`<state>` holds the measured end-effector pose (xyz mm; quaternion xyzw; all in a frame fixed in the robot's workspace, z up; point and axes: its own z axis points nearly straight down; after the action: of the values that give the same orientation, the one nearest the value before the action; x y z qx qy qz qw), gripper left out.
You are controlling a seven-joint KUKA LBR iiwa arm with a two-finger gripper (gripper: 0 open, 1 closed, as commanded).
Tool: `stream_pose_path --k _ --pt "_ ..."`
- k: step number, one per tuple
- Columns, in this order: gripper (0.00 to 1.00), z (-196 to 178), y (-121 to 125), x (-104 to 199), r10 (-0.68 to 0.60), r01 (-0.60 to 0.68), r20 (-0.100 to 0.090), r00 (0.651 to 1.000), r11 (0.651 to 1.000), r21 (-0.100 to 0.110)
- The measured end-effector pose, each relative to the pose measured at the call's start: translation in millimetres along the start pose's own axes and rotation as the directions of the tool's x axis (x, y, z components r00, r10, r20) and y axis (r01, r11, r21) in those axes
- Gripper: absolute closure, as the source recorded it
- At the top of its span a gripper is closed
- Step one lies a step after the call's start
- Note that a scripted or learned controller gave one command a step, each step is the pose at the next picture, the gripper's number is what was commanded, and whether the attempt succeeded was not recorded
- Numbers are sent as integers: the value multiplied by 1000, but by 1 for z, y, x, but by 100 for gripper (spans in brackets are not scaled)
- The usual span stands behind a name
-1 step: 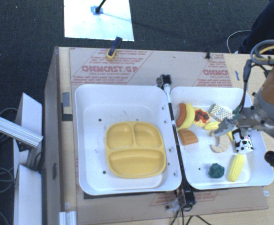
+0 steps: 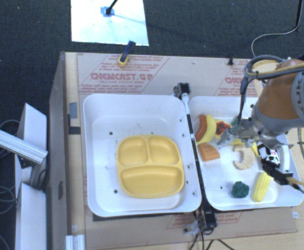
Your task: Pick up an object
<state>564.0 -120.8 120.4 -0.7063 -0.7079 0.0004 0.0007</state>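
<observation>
- Nearest you, the corn cob (image 2: 262,186) and the green lump (image 2: 240,189) lie below the tool (image 2: 239,130), well apart from it.
- Your tool sits low in the right bin (image 2: 219,202); how its grip stands, I cannot tell.
- Closest target: the banana (image 2: 210,128), just left of the tool, long axis running up-down.
- The orange wedge (image 2: 208,152) lies down-left; the pale ring (image 2: 244,160) just below.

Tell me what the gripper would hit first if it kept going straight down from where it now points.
Probably the pale beige piece on the right bin floor, just below the gripper; depth is unclear from this slant, so it could instead reach bare floor beside the piece.
</observation>
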Motion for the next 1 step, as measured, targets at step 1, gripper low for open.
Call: stream_pose_path --k 1 --pt "0 22 72 19 -2 2 1 1000 1000 -6"
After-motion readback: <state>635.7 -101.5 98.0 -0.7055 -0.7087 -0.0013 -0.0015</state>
